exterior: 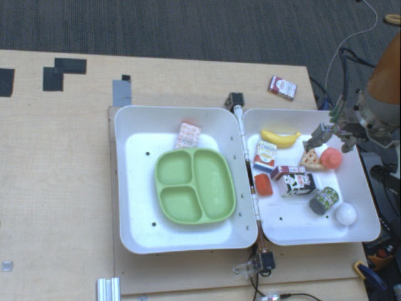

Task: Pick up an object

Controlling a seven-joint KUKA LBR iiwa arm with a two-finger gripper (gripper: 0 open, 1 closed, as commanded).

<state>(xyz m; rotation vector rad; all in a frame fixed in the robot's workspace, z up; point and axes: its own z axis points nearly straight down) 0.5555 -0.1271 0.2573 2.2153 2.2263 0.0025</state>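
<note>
Nothing has been picked up yet, as far as I can tell. All the small things lie in the right-hand shallow white bin.

Nearest the front of that bin are a small white ball and a little green and grey can just beside it. A bit further back lie a black and white carton and a flat red block. Then comes a red and white box, a round red fruit toy and a yellow banana toy near the back wall.

The claw hangs over the back right part of the bin, close above the round red fruit toy. I cannot tell how the claw is set; it looks dark and blurry. I see nothing held in it.

The job left, I think, is to go down, grab one toy and lift it.

The left bin holds a light green plate with three parts and a small pink packet. A red packet lies on the wooden surface behind the bins. The arm is cut off at the right.
</note>
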